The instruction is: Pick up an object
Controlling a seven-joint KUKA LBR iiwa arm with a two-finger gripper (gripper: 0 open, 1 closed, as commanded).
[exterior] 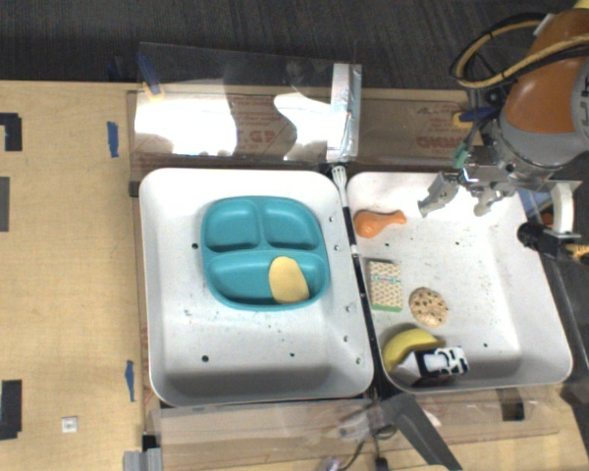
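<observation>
Two shallow white bins sit side by side on a tan cardboard bench top [49, 292]: the left bin [167, 361] and the right bin [540, 356], their inner rims touching. Behind the left bin stands a clear plastic panel [245, 116], tilted and catching glare. Black angle marks [5, 130] and blue tape strips [112, 137] dot the cardboard.

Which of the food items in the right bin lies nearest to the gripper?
The orange carrot-like piece, at that bin's top left, nearest the gripper.

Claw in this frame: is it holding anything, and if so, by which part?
Nothing is held. The claw hangs open over the right bin, with no object between its fingers; the orange carrot-like toy lies apart, beside it.
</observation>
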